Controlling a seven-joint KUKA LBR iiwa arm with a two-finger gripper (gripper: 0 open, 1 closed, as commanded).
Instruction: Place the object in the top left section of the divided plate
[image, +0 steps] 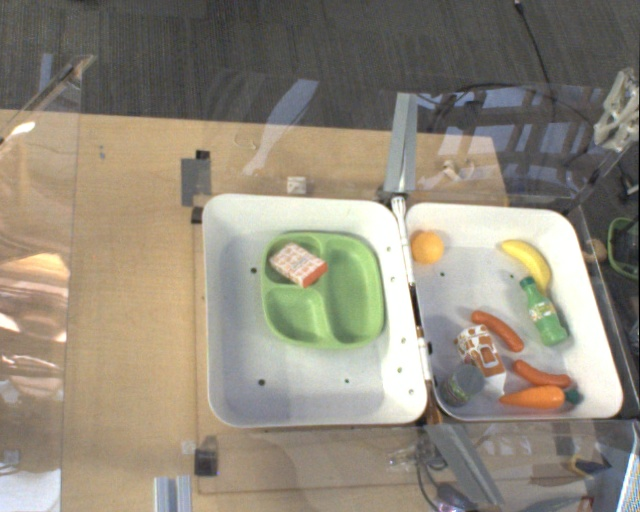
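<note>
The near wall of the left shallow white bin (300, 415) fronts the green divided plastic plate (325, 343). The white block with a red pattern (298, 264) lies in the plate's top left section, slightly askew, so the placing looks done, with nothing left but clearing away. I cannot tell the claw's state. In the right white bin (600, 300), a small dark round thing (462, 385) is too blurred to identify.

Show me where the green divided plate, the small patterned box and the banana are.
green divided plate (350, 300): camera view, on the bare right section.
small patterned box (298, 265): camera view, on the middle of its top face.
banana (529, 261): camera view, on the middle of its curve.
</note>
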